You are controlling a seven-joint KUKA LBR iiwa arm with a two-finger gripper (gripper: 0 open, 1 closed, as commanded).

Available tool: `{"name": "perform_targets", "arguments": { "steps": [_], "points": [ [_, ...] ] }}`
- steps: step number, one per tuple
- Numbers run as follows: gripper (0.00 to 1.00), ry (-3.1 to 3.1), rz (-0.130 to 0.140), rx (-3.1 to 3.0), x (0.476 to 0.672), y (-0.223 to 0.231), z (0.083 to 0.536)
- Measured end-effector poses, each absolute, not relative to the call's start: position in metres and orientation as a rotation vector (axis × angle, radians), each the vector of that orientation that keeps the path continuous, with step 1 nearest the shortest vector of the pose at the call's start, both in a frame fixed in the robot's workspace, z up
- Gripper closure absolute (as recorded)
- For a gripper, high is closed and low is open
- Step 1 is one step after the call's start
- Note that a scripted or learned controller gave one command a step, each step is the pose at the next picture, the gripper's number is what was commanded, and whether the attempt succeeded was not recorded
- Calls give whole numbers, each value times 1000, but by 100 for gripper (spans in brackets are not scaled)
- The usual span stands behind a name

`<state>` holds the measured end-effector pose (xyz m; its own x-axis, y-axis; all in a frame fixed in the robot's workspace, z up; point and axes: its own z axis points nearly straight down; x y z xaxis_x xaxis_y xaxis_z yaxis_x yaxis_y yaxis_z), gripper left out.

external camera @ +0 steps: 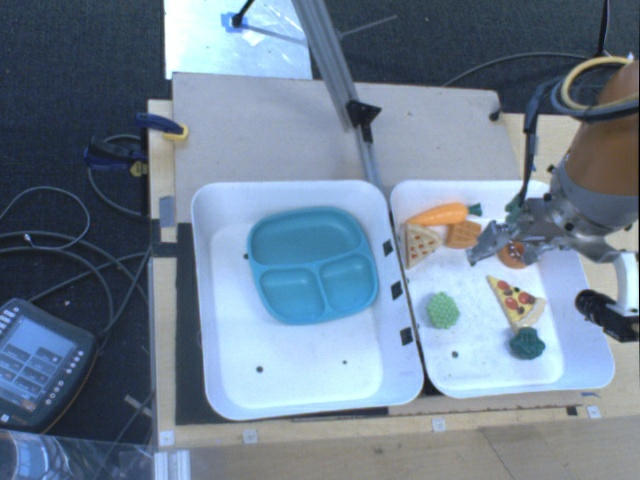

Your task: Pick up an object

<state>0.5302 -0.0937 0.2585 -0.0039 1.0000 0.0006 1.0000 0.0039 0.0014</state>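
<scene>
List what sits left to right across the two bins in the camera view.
Blue divided plate → waffle wedge → light green broccoli → hand → pizza slice. Carrot, orange piece and dark green broccoli overlap these in x, so left out.

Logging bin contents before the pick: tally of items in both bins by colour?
Orange: 3, plastic carrot, waffle wedge, flat piece
Green: 2, light green round toy, dark green broccoli toy
Yellow: 1, pizza slice toy
Teal: 1, divided plastic plate
Total: 7
</scene>
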Motion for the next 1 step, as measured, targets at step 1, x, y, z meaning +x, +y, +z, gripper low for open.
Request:
{"name": "perform_targets", "arguments": {
  "steps": [1],
  "points": [
    [0,2223,3,2219,530,-94,259]
  ]
}}
